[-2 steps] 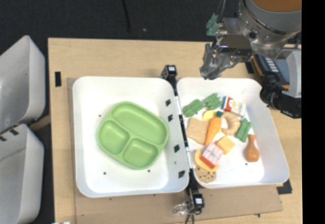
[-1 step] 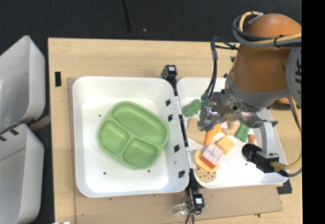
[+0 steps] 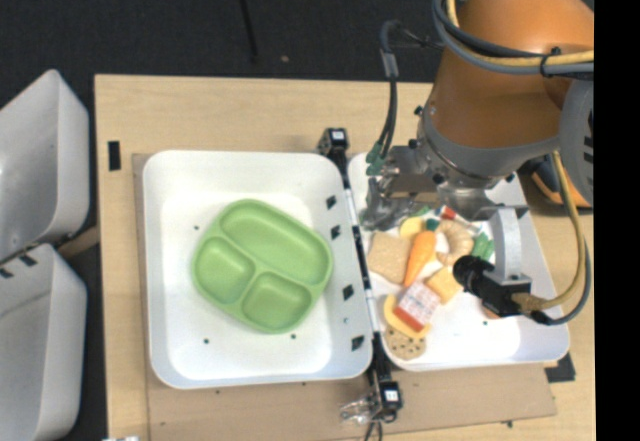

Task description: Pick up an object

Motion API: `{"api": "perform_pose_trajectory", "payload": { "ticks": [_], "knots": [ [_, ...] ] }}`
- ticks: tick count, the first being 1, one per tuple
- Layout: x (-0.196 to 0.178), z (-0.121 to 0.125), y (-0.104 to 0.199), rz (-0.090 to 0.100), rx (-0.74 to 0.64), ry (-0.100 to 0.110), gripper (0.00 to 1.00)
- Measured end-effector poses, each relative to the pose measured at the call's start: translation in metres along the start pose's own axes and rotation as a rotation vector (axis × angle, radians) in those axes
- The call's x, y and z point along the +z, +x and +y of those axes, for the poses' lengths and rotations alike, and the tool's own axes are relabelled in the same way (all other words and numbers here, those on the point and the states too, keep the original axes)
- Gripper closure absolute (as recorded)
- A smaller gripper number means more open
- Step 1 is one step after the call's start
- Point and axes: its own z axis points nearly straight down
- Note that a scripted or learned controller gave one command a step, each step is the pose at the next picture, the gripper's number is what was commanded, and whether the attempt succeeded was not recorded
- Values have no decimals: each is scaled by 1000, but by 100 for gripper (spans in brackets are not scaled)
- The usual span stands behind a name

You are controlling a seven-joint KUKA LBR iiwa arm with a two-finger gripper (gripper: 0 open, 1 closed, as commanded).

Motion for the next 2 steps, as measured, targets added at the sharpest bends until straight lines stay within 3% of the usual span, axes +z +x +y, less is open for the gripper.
{"api": "perform_pose_trajectory", "payload": {
  "ticks": [2],
  "knots": [
    [2,0,2,-3,3,6,100]
  ]
}}
